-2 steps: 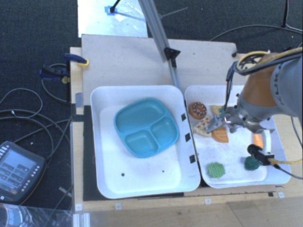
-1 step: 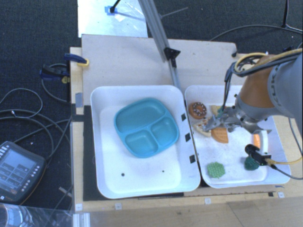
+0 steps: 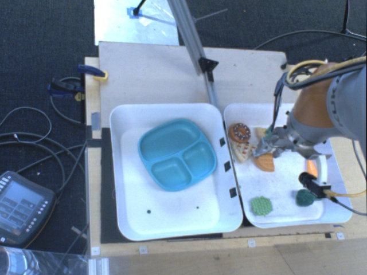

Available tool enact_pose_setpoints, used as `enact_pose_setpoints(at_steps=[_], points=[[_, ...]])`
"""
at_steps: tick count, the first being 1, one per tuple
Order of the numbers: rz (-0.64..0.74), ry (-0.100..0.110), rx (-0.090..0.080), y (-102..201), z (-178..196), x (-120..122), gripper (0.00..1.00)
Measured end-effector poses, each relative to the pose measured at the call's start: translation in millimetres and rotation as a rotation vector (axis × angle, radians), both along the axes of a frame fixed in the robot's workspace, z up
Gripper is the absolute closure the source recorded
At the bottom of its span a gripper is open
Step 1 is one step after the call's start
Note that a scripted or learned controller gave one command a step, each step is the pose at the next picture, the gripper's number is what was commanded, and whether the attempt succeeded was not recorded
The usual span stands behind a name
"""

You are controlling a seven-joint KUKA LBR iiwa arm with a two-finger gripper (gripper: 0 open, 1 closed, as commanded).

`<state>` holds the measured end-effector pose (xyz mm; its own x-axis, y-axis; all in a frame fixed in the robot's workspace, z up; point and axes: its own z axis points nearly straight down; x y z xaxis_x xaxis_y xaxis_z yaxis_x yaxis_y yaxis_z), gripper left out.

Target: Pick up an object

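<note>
A pale board bench (image 3: 172, 73) sits on dark carpet (image 3: 40, 33), bearing two shallow white bins; take the left bin (image 3: 132, 211) as the landmark. A blue divided plate (image 3: 176, 153) lies tilted near its middle. Touching its right wall is the right bin (image 3: 338, 213), where the gripper (image 3: 268, 148) has its tip down among the objects; whether it is released or clenched cannot be told from this slant. Just beside the tip lie an orange wedge (image 3: 265, 164), a chocolate doughnut (image 3: 239, 132) and a pale cone-like piece (image 3: 243, 152). Farther right are a green round scrubber-like object (image 3: 262, 205) and a dark teal lump (image 3: 304, 197). Left of the landmark, cables (image 3: 34, 148) and a handheld control pad (image 3: 23, 208) rest on the carpet, and blue clamps (image 3: 77, 79) grip the bench edge. A grey pole (image 3: 189, 27) slants above.
</note>
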<state>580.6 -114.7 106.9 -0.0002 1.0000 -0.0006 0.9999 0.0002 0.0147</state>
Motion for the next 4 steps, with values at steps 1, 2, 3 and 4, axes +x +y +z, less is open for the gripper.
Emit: enact_pose_setpoints(at_steps=[1, 2, 3, 4], points=[[0.004, 0.008, 0.000, 2.3, 57.5, -7.3, 1.00], [0.006, 0.009, 0.000, 2.2, 101.5, -5.7, 1.00], [0.011, 0.014, 0.003, 53.7, 96.7, -7.4, 1.00], [0.011, 0.013, 0.003, 103.6, 94.1, -0.8, 1.00]])
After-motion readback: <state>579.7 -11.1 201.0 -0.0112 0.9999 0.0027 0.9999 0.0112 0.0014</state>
